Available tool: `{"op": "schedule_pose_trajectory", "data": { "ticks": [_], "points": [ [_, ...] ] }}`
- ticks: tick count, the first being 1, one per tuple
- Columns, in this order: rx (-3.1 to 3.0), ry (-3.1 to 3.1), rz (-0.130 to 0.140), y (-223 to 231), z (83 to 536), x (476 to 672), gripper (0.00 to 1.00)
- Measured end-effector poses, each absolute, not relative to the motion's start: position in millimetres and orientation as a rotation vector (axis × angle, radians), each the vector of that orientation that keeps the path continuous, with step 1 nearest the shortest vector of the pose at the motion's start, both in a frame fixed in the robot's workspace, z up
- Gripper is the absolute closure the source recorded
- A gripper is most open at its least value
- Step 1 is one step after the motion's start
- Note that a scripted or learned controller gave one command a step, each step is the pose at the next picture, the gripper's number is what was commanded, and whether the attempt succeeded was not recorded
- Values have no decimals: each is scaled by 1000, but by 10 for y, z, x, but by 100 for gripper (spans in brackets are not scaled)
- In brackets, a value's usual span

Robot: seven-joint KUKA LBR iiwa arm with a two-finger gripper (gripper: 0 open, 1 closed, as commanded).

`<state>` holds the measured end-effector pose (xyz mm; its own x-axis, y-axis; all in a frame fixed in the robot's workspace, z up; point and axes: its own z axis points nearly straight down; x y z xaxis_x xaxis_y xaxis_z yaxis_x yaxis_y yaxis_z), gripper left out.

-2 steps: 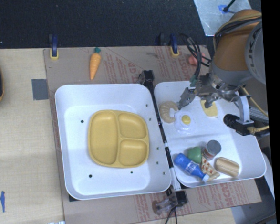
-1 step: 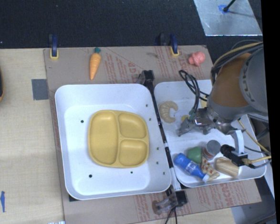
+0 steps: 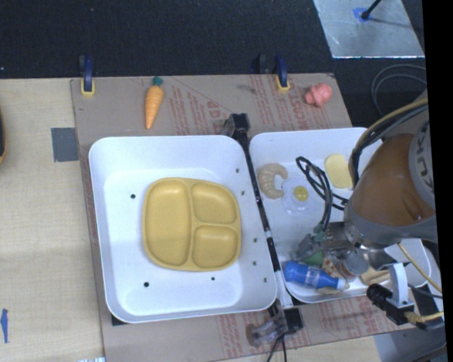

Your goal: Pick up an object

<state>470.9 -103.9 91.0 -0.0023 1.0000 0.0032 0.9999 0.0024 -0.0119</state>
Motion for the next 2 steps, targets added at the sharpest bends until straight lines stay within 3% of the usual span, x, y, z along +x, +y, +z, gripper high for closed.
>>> {"op": "schedule_pose_trajectory", "data": {
  "ticks": [1, 2],
  "points": [
    [-2214, -2225, 5, -1054, 1016, 4756, 100],
    [-2210, -2237, -11, -349, 1967, 4992, 100]
  ]
}}
